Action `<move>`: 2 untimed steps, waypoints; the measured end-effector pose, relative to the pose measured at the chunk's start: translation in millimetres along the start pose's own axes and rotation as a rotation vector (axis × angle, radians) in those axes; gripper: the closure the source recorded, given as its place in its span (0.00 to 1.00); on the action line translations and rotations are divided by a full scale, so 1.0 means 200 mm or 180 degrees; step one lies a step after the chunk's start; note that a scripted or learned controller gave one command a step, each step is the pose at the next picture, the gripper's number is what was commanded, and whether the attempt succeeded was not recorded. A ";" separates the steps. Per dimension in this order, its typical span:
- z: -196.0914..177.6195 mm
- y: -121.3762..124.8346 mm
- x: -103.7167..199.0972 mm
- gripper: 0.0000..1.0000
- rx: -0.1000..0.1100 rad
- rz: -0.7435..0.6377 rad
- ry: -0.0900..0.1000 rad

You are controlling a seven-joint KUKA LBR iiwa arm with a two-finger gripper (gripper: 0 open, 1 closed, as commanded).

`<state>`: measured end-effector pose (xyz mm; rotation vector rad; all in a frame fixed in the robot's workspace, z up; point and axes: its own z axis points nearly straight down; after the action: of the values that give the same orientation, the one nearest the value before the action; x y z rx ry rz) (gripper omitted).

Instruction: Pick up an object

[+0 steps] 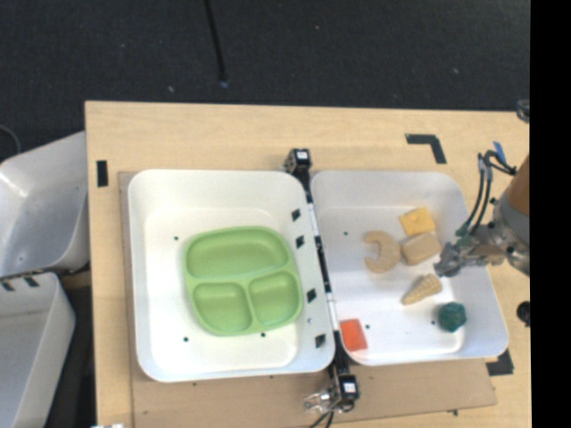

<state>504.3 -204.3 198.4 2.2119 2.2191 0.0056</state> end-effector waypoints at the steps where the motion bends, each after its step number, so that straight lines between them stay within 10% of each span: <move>1: -0.32 0.03 0.00 1.00 -0.0003 -0.0002 -0.0002; 2: -0.37 0.04 -0.01 1.00 0.0018 -0.0003 0.0006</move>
<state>511.2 -205.6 271.6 2.2145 2.2239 0.0015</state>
